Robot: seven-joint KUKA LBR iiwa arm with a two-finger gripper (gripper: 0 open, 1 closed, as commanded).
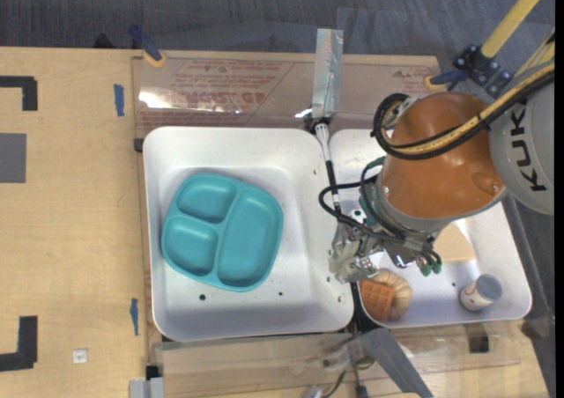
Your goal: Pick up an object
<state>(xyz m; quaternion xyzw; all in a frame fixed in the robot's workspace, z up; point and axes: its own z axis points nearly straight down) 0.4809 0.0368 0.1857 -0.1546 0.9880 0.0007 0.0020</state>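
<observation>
Camera view, from above the bench: I see the grey arm with its orange band (436, 154) reaching in from the right and hanging low over the right-hand white bin (507, 238), which I take as my landmark. Its gripper (359, 264) sits at that bin's near-left corner, just above a round tan-and-orange object (386, 294) lying against the bin's front wall; whether the two touch I cannot tell, nor can I tell the gripper's state under the wrist cabling. A small pale cylinder with a bluish top (479, 291) lies in the same bin's near-right corner. Left of the landmark, the other white bin (167, 299) holds a teal three-compartment plate (222, 231).
</observation>
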